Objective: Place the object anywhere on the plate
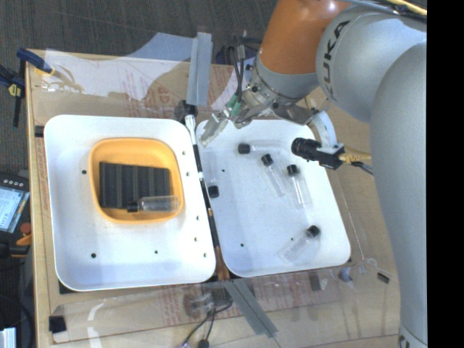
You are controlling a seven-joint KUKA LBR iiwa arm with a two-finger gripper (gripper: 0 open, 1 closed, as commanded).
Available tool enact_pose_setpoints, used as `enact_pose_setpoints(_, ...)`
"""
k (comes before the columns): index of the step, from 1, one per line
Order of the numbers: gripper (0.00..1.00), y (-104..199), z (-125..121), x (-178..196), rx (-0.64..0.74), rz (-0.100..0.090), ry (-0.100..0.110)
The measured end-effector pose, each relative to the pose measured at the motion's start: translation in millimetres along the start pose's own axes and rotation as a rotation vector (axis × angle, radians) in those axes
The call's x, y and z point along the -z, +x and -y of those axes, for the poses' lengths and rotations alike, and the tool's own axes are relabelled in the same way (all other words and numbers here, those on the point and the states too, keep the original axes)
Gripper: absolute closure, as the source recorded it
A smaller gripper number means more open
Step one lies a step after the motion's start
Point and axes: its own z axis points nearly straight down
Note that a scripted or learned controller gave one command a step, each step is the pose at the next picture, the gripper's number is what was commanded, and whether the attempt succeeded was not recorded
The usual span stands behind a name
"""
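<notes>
Vial [159,204] on plate [134,151], gripper [212,130] apart.

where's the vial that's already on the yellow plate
In the camera view it lies in the left bin, at the lower right of the yellow plate: the clear vial, on the dark insert.

The grey arm [377,64] is being held in from the right, its orange band [297,20] lying just above the wrist. The wrist is being angled down and to the left. The gripper [212,130] is being carried at the low left end of the arm, its fingers too blurred to read.
</notes>
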Motion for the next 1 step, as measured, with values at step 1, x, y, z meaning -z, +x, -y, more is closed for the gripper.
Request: enact_pose_setpoints(1,0.00,-25.8,-26.7,-74.8,0.121,-0.002,0.003)
